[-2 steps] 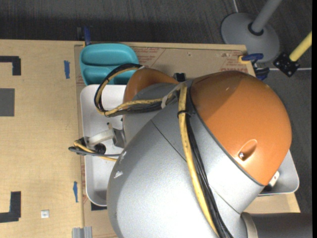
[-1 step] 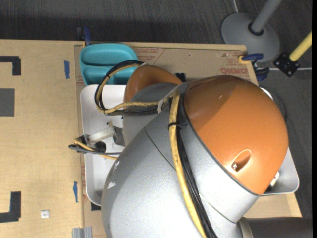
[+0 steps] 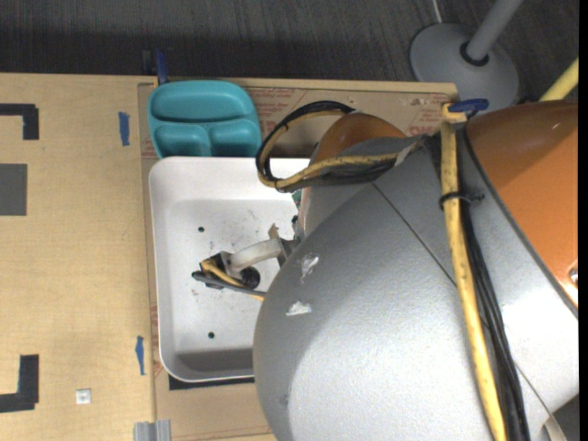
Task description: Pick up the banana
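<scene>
My grey arm (image 3: 395,292), with its orange band (image 3: 533,200), fills the right and middle of the camera view and reaches down into the left white bin (image 3: 179,237). The wrist end (image 3: 276,251) hangs low over the bin's floor near its middle. The arm's bulk covers the gripper, the bin's right half and whatever lies there. The bare white floor on the bin's left side shows scuff marks and a few small dark holes.
A teal moulded tray (image 3: 204,118) stands just behind the white bin. Brown cardboard (image 3: 73,246) with black tape marks spreads to the left. A grey lamp base (image 3: 464,58) sits on the dark floor at the back right.
</scene>
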